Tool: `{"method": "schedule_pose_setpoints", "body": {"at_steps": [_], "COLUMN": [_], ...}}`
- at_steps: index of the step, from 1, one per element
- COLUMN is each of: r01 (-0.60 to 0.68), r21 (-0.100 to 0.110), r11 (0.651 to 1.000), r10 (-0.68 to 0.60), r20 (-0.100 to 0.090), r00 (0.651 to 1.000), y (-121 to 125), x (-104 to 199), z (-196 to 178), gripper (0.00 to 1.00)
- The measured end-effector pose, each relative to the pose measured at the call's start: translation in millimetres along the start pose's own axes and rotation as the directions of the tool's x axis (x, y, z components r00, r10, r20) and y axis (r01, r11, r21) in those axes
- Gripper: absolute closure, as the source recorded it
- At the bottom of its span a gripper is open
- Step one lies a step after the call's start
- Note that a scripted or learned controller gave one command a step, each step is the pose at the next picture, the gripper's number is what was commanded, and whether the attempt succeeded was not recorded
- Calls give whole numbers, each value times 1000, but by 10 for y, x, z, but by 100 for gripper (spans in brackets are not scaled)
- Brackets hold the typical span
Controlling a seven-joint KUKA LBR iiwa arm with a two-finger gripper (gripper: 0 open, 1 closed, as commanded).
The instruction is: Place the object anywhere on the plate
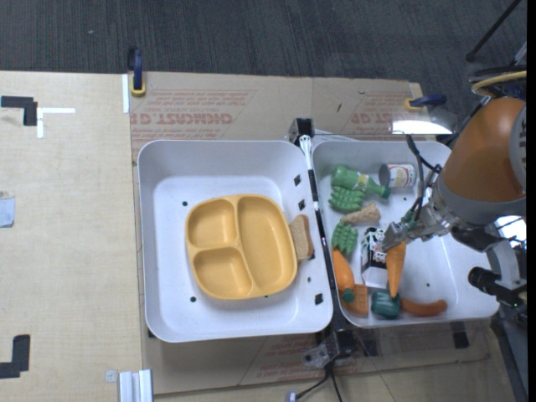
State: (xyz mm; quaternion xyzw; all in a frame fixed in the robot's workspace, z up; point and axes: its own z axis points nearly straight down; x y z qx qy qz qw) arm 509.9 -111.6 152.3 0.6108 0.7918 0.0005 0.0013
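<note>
The yellow three-section plate (241,245) lies in the left bin (159,224) with nothing on it. My gripper (397,239) reaches in from the right over the middle of the right bin (444,279). It looks shut on the top end of an orange carrot (394,273), which hangs straight down from the fingertips over the other toys. Gripper and carrot are well right of the plate, across the wall between the bins.
A tan bread slice (301,237) leans at the plate's right edge. The right bin holds green vegetables (347,188), a small can (400,176), a black-and-white carton (374,248), a second carrot (342,270), a dark green piece (385,306) and an orange sausage (423,308).
</note>
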Motion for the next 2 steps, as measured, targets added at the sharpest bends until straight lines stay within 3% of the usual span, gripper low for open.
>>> {"method": "schedule_pose_setpoints", "body": {"at_steps": [1, 2], "r01": [176, 176], "r21": [1, 1], "r11": [984, 984], "r10": [-176, -176], "r20": [1, 1], "r00": [984, 984], "y": [96, 96], "x": [-42, -41], "z": [-873, -873], "gripper": [100, 0]}}
